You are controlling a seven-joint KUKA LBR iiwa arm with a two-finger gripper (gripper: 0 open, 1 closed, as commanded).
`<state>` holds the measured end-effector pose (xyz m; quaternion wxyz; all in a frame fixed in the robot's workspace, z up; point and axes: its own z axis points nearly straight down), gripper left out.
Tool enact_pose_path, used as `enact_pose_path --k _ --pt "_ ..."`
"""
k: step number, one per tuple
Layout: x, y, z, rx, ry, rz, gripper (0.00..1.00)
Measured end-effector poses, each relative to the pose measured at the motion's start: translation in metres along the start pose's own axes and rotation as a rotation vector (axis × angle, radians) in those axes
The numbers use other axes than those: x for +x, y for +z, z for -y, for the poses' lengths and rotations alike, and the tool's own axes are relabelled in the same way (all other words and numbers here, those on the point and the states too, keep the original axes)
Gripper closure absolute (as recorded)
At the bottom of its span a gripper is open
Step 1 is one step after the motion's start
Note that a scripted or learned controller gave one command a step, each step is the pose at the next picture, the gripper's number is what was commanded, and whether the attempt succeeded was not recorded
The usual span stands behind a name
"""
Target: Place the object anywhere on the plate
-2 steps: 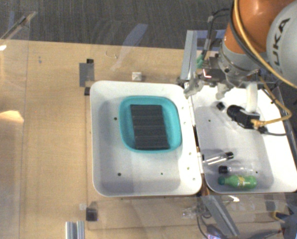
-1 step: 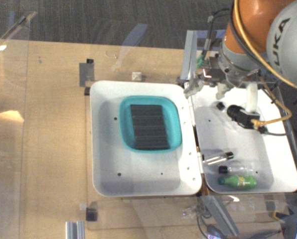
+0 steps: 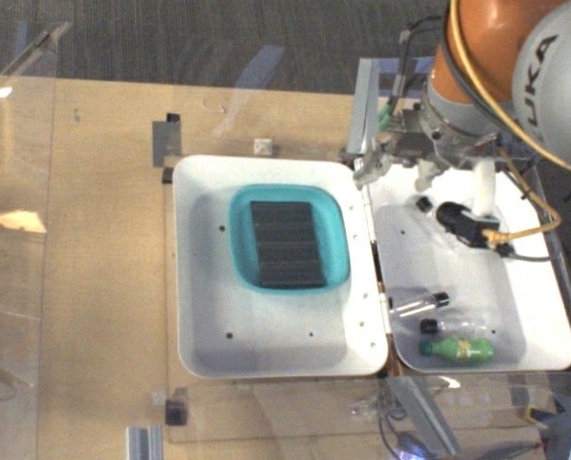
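Over the far end of the right bin (image 3: 539,348), the gripper (image 3: 455,178) hung with its fingers apart and nothing between them. Near that bin's front edge lay a green bottle (image 3: 458,350), with what seemed a small clear tube (image 3: 420,305) just behind it. A teal plate (image 3: 335,247) carrying a dark ridged slab (image 3: 285,244) sat in the left bin (image 3: 204,338).
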<state>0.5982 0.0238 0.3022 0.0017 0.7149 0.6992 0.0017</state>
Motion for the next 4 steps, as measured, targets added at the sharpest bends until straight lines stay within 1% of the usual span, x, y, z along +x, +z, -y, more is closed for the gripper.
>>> enact_pose_path --k 4 --pt "0.0 0.0 0.0 0.0 0.0 0.0 0.0"
